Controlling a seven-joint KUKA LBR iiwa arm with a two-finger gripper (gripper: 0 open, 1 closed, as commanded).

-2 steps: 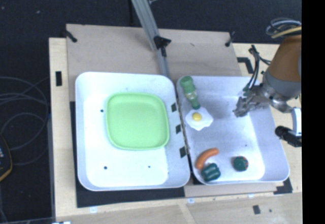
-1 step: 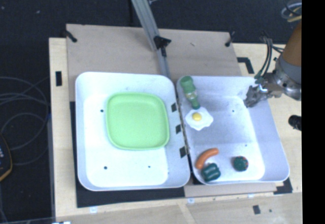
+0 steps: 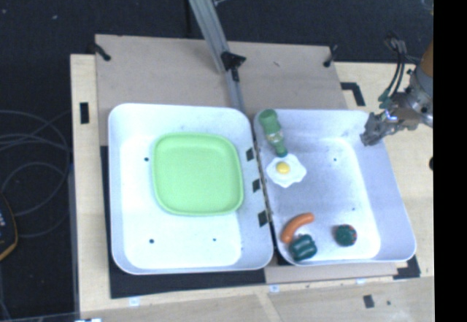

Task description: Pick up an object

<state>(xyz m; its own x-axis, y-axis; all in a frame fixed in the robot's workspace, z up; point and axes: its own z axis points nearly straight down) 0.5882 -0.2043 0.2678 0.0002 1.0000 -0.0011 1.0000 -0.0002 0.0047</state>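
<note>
Bottle just above fried egg

Plate in L bin; bottle, egg, sausage in R bin.

The arm is cut off at the right edge, so little beyond its wrist shows. The gripper is small and dark (its tip blurs against the right bin's rim). The green bottle's label is unreadable.
</note>
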